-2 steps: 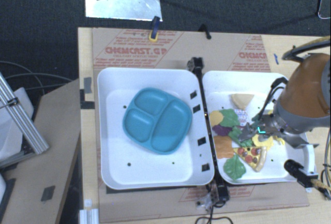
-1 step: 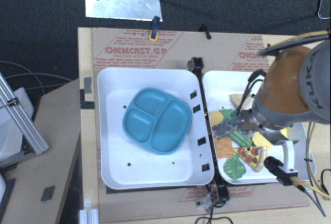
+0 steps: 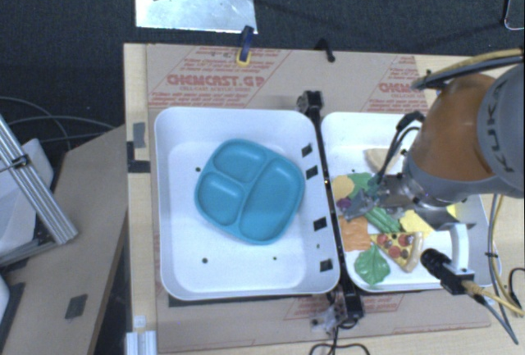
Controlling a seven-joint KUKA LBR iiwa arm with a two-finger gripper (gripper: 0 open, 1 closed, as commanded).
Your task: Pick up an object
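- I count two shallow white bins on the bench: a left bin (image 3: pixel 176 206) and a right bin (image 3: pixel 344 136).
- One blue divided plate (image 3: pixel 248 190) in the left bin, and I make out three compartments in it.
- Toy food in the right bin, one apiece as far as I can tell: one pizza slice (image 3: pixel 399 247), one green leaf (image 3: pixel 372 264), one orange piece (image 3: pixel 355 235), one purple piece (image 3: pixel 345 202), one green pod-like piece (image 3: pixel 383 220).
- Yellow pieces: I see two, one (image 3: pixel 341 184) near the divider, another (image 3: pixel 415 222) by the pizza.
- One arm (image 3: pixel 459 136), partly covering that pile, so my count there may run short.
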